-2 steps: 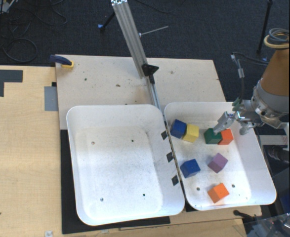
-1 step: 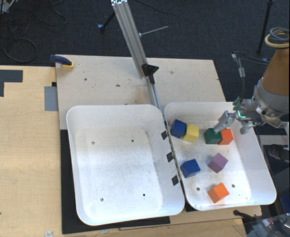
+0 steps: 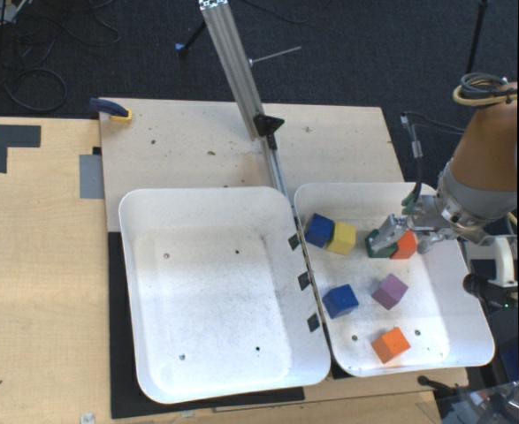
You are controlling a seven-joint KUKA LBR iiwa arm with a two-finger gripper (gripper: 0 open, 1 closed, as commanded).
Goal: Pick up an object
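Note:
The right bin [image 3: 471,347] holds several small blocks. A blue block [image 3: 319,230] and a yellow block [image 3: 342,238] touch each other near its far left. Another blue block [image 3: 339,300] lies lower left, a purple block [image 3: 389,291] sits mid-bin, and an orange block [image 3: 390,344] rests near the front. My gripper [image 3: 388,238] reaches in from the right, low over the bin's middle. A red-orange block [image 3: 406,246] and a small dark green piece [image 3: 381,251] sit right at its tip. Whether either one is gripped is hidden.
The left bin [image 3: 153,237] stands beside the right one, with black clips [image 3: 302,280] along the shared edge. A slanted aluminium rail [image 3: 237,64] rises behind the bins. A blue and yellow tool [image 3: 110,109] lies at the bench's far left corner.

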